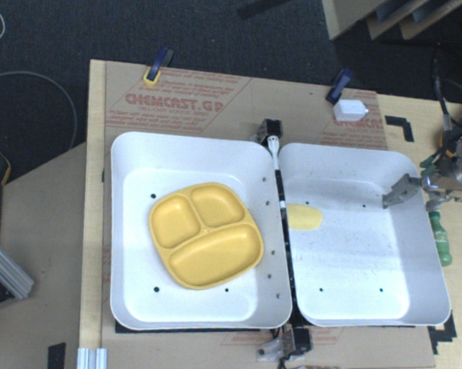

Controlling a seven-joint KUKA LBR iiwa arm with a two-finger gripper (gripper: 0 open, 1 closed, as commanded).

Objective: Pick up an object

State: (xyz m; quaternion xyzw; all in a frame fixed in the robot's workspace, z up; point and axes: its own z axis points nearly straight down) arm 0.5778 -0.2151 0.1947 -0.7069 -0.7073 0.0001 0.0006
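Camera view, yellow tray [205,234], yellow lump [304,217]

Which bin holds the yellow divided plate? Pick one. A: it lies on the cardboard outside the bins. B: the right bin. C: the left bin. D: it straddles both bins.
C: the yellow divided plate lies wholly on the floor of the left bin, while the right bin holds a small yellow object near the shared edge.

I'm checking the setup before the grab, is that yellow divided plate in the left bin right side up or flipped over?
Right side up. The yellow divided plate lies flat in the left bin with its three hollow compartments facing the camera.
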